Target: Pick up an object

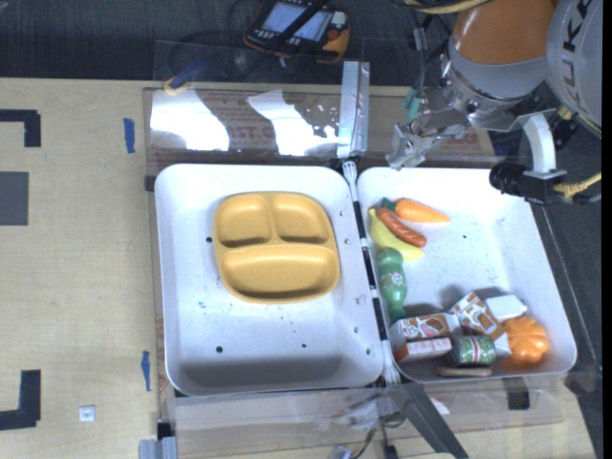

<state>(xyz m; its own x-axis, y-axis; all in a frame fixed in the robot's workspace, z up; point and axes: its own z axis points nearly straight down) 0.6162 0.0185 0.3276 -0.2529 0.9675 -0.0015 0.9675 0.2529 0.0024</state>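
Near right bin's [545,256] far-left corner: carrot [422,211] lies level, tip pointing right; claw [413,144] state unclear.

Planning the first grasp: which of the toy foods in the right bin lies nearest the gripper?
The orange carrot, topmost in the right bin, closest below the gripper; the other toys lie farther down.

1. Bench [76,256] is showing a pale wooden top, stretching away to the camera-left of the gripper [413,146].
2. Left bin [182,352] and right bin [507,247] are sitting directly on it, side by side, rims touching.
3. Right bin is lying just below the gripper; left bin is lying below and camera-left of it.
4. Black tape marks [27,127] and blue tape bits [129,135] are sticking to the bench well camera-left of the gripper.
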